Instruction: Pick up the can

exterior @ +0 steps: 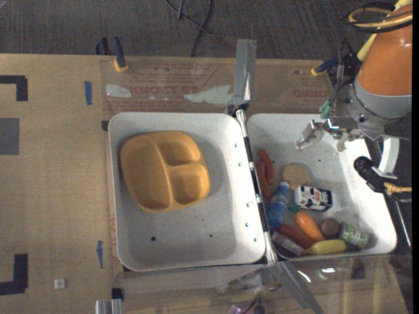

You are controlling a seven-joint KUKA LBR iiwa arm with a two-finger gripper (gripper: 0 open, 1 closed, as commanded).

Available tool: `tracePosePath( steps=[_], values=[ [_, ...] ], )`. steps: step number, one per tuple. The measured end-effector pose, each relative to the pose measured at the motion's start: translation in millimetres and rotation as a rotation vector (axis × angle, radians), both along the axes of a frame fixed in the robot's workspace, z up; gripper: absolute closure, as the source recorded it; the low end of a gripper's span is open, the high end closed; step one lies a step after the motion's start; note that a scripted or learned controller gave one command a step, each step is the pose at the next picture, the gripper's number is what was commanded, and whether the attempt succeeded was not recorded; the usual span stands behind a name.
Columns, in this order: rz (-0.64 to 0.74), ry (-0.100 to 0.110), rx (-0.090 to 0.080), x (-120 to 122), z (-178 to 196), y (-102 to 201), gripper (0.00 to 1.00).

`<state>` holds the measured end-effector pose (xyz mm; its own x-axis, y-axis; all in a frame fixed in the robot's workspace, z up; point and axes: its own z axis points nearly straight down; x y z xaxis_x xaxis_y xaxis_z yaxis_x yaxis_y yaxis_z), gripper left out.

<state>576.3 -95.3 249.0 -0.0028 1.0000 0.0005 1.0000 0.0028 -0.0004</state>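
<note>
The camera view looks down on a wooden bench (52, 175) with two white bins side by side. The left bin (190, 241) holds a big yellow plate with three parts (165, 170). The right bin (327, 149) holds a pile of small things near its front. The grey and orange arm (386, 70) hangs over the back right corner of that bin. Its gripper (324, 135) is up above the bin floor, and it is too small and blurry to tell how the claw stands. It is well apart from the pile. In the pile are a blue bottle (278, 203), a toy carrot (308, 226), a small milk carton (313, 198), two red sausages (264, 169) and a yellow banana (325, 246). The can (354, 235) is green and lies in the front right corner, just beside the banana.
</note>
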Motion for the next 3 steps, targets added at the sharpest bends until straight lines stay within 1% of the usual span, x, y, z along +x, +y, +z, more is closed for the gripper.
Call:
tracePosePath(
  steps=[1,2,3],
  values=[
    [-0.029,0.000,0.000,-81,-72,-47,0.00],
    [-0.080,0.000,0.000,-97,-130,-102,0.00],
    [-0.099,-0.003,0.014,-75,-163,-98,0.00]
  ],
)
